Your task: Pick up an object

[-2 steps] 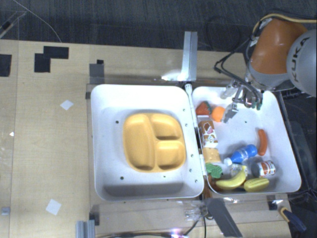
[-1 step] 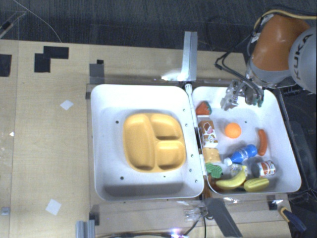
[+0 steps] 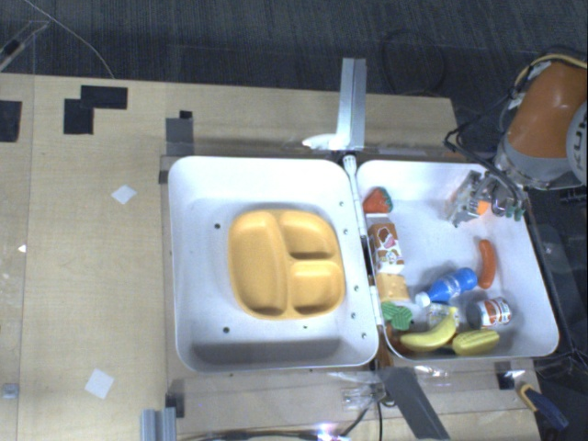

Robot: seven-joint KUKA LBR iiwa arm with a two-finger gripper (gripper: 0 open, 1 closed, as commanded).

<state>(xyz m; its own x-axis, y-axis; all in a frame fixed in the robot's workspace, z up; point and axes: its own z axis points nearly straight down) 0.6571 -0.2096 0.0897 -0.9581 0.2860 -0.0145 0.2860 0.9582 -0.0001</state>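
My gripper (image 3: 480,200) hangs low over the back right part of the right bin (image 3: 542,338), below the arm's orange band (image 3: 544,113). No object shows in its grasp. The bin's objects lie apart from it: a red strawberry (image 3: 377,200) at the back left, a brown-and-white carton (image 3: 389,248) along the left wall, and a red sausage (image 3: 487,263) just in front of the gripper. Near the front lie a blue bottle (image 3: 450,286), a small can (image 3: 494,313), a banana (image 3: 430,336), a yellow lemon-like fruit (image 3: 476,342) and a green piece (image 3: 398,315).
The left bin (image 3: 197,338) holds a yellow divided tray (image 3: 285,263). A metal post (image 3: 353,104) stands behind the wall between the two bins. Cables trail near the arm at the right.
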